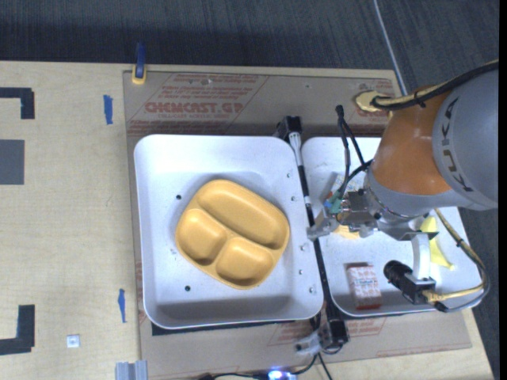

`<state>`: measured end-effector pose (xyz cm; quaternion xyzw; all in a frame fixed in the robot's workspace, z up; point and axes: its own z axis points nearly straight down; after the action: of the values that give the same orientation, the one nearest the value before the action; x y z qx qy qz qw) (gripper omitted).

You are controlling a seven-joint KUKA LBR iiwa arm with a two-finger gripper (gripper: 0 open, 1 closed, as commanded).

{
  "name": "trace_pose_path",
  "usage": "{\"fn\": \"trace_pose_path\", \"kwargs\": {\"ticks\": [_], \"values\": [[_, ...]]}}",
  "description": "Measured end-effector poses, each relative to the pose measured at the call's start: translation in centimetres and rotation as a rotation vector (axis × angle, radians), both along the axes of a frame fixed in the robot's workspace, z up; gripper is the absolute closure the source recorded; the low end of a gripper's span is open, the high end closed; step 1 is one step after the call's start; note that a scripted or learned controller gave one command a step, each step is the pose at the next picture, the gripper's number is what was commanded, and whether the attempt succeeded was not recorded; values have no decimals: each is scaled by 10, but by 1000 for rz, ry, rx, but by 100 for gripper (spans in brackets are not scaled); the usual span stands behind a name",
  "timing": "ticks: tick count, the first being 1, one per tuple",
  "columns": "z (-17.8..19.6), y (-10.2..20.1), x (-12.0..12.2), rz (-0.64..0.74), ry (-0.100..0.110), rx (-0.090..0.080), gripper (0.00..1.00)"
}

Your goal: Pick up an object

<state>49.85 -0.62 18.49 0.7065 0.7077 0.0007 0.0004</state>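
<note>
I had the arm (432,161) hanging over the right bin (317,158), its fingers hidden beneath the wrist, so I couldn't tell their state; a small red-and-white packet (363,280) lay near, and a yellow tray (230,232) filled the left bin (158,165)

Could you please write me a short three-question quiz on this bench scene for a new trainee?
1. True or false: the yellow three-compartment tray lies in the right bin.
2. Which bin holds the small red-and-white packet? A) left bin B) right bin
3. What colour is the band on the arm above the wrist?

Key: 1. False, it lies in the left bin. 2. B. 3. Orange.
</note>
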Motion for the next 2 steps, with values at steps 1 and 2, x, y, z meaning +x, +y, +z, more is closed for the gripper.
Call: {"fn": "trace_pose_path", "kwargs": {"ticks": [1, 2], "values": [[0, 0, 0, 0, 0, 0, 0], [0, 0, 0, 0, 0, 0, 0]]}}
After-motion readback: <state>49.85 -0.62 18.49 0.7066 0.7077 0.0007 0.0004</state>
